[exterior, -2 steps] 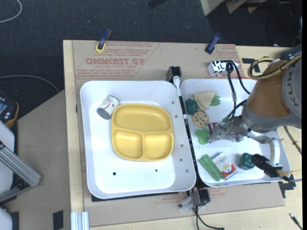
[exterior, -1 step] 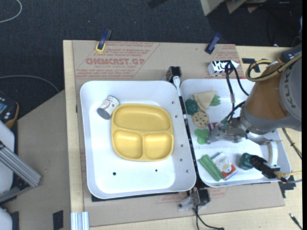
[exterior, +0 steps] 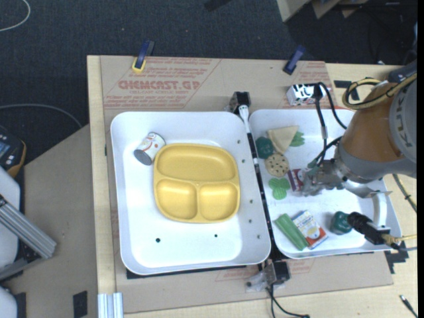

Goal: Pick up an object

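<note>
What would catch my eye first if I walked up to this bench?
Probably the big yellow divided plate, lying in the middle of the left bin with a small tipped cup at its upper-left corner. Next, the grey-and-orange arm reaching in from the right, its gripper low over the right bin, among a clutter of small items such as a green stick and a teal ball.

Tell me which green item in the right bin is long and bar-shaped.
The green stick at the bin's front, beside the small red-and-white box. The other green pieces, nearer the middle and back, are rounded or leafy.
</note>
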`<action>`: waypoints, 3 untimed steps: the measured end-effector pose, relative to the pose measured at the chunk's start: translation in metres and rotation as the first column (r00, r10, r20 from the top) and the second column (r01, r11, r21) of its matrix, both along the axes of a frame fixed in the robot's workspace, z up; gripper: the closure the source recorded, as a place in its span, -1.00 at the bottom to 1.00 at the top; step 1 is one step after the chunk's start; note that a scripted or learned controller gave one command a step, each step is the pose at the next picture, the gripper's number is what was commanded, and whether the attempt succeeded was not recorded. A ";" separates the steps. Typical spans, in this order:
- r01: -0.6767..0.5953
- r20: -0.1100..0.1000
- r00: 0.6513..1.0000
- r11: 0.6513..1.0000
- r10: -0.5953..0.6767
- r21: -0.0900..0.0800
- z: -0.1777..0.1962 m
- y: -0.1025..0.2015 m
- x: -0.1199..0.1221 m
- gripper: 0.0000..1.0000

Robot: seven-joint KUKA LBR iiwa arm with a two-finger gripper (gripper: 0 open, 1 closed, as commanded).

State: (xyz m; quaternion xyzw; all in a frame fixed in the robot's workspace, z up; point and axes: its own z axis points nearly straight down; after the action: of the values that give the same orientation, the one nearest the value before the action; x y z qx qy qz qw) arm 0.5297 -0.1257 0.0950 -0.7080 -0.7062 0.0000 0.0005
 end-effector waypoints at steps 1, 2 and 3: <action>-0.004 0.006 1.000 1.000 0.004 -0.003 0.061 0.006 0.000 1.00; -0.004 0.009 1.000 1.000 0.004 -0.003 0.112 0.012 0.010 1.00; -0.004 0.006 1.000 1.000 0.004 -0.003 0.131 0.012 0.012 1.00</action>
State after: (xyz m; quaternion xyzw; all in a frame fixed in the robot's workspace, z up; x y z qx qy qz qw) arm 0.5413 -0.1141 0.2262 -0.7067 -0.7075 -0.0014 -0.0026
